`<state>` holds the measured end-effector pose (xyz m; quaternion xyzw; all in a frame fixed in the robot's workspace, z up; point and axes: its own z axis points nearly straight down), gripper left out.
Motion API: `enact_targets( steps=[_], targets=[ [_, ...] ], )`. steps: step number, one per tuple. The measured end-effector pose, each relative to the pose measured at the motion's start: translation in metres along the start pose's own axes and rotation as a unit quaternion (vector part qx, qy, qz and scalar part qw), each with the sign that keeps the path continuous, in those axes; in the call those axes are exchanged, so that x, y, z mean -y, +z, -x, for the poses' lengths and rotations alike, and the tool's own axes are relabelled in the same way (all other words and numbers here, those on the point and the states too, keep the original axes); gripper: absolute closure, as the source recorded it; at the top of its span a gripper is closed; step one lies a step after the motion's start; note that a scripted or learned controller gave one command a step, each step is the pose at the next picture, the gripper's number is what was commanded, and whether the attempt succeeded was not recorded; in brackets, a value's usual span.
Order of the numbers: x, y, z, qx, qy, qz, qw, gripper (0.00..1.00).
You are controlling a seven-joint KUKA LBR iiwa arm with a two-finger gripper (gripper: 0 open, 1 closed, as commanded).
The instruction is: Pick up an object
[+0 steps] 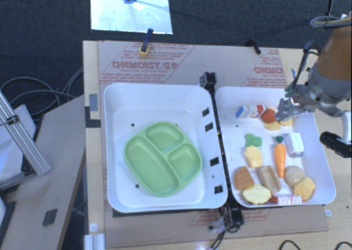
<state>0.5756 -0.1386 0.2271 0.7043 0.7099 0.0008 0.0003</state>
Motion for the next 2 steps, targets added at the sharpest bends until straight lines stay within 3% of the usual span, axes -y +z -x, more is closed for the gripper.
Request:
enact_targets(
  steps=[1, 2],
  targets=[
    [-0.017, -0.009, -0.054, 0.0, 0.0, 0.0, 1.0, 1.0],
    [-0.027, 0.007, -0.102, 0.0, 0.001, 0.0, 1.0, 1.0]
  ],
)
